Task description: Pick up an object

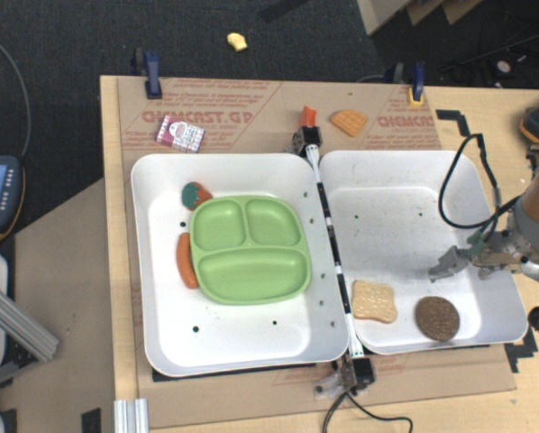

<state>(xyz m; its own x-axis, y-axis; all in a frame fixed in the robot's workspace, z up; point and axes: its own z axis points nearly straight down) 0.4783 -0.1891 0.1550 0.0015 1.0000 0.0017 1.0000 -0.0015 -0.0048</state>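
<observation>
You saw the desk (116,242) carrying two bins. The left bin (161,332) held a green tray (249,248) with a carrot (187,262) and a small ball (196,195) along its left side. The right bin (387,206) held toast (374,301) and a brown cookie (437,317) at its near edge. The tool (452,265) hung low at the right bin's right side, just beyond the cookie, carrying nothing; whether it was released or clenched you could not tell. Nothing was picked yet, and nothing blocked the cookie or toast.

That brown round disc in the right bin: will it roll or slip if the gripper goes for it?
The brown disc lies flat, so rolling seems unlikely. It looks thin and low, so fingers may struggle to get under it. It sits near the bin wall and could slide against it.
</observation>
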